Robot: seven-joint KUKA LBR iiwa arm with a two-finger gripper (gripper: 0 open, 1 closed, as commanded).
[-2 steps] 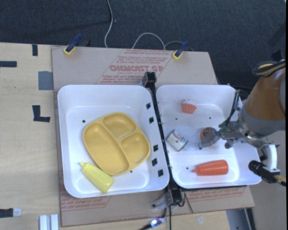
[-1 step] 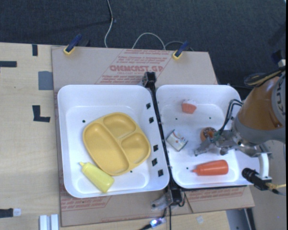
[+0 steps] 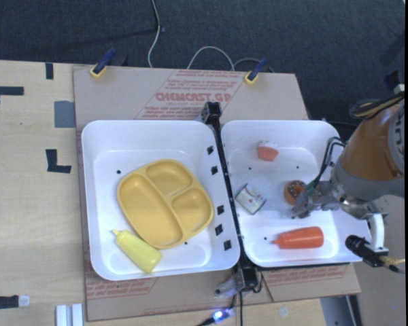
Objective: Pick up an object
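Camera view: two white bins side by side on a cardboard sheet on the table [image 3: 27, 182]. Left bin [image 3: 95, 148] holds a yellow divided plate [image 3: 164, 201] in the middle, and a yellow squeeze bottle [image 3: 137, 250] lying tilted at the near-left corner, just beside the plate's edge. Right bin [image 3: 313, 131] holds four things: a small orange-pink block [image 3: 267, 152] toward the far side, a small white-grey packet [image 3: 249, 199] near the divider, a round brownish-orange object [image 3: 294, 191] mid-right, and an orange-red bottle [image 3: 300, 238] lying on its side along the near wall. My arm [image 3: 370, 158] comes in from the right over the right bin's right edge. My jaws [image 3: 306, 206] sit low in the right bin, just beside the round brownish-orange object and above the orange-red bottle. Jaws are dark and small here; cannot tell whether they are apart or closed, or whether they grip anything. Two yellow-blue clamps [image 3: 102, 63] pin the cardboard's far edge.
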